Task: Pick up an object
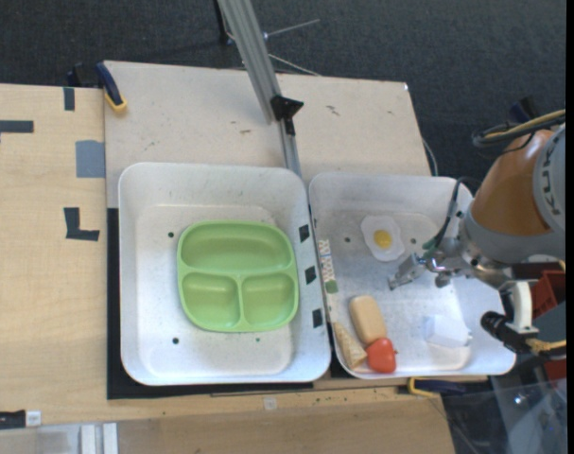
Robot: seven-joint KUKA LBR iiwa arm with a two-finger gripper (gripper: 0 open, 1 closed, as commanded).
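in the right bin [343, 192], nothing has been lifted yet: a fried-egg toy [382, 237] lies flat near the middle of the bin floor, a tan bread-like piece [367, 318] lies toward the near edge, and a red tomato-like piece [382, 355] sits just beside it at the near rim. a pale, clear-looking thing [444, 334] rests near the bin's near right corner; what it is can't be made out. the gripper [407, 274] hangs low over the bin floor, to the right of the egg and apart from it, and beyond the bread piece. whether its fingers are spread or closed can't be told from this slant, and nothing shows between them. so the pick looks to be at the reaching stage: descent close to done, the grasp and lift left to do, with the egg the nearest candidate. the grey arm [513, 206] with its orange band comes in from the right. the left bin [135, 253] holds a green divided plate [237, 275]
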